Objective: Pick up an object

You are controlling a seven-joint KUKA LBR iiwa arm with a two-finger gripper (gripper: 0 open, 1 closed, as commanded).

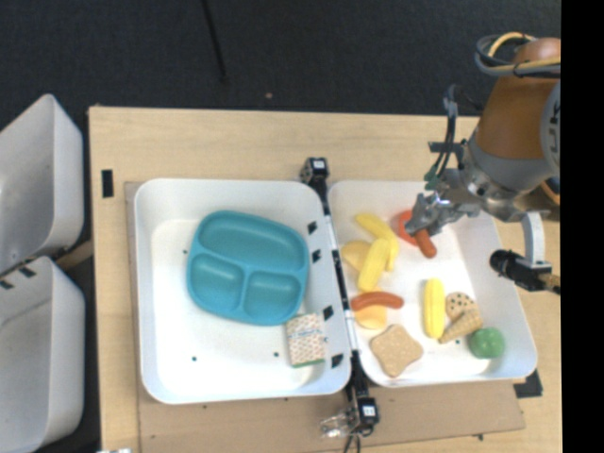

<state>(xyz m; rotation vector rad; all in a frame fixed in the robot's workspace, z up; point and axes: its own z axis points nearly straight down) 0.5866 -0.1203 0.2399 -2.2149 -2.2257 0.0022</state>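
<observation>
My gripper (432, 213) hangs low over the far part of the right bin (505, 371), at the end of the grey and orange arm (514, 130). Directly beneath and beside it lies a red-orange sausage-like toy (422, 241), partly hidden by the gripper. Whether the gripper touches it is unclear. Left of it lie yellow bananas (377, 253). Nearer the front are an orange hot dog (376, 301), a yellow corn cob (433, 307), a bread slice (395, 349), a cookie (460, 302) and a green ball (486, 343).
The left bin (160, 366) holds a blue divided plate (248, 267) and a small patterned packet (306, 338) at its front right corner. A ridge with clips (332, 262) separates the bins. White blocks (33, 177) stand off the bench's left side.
</observation>
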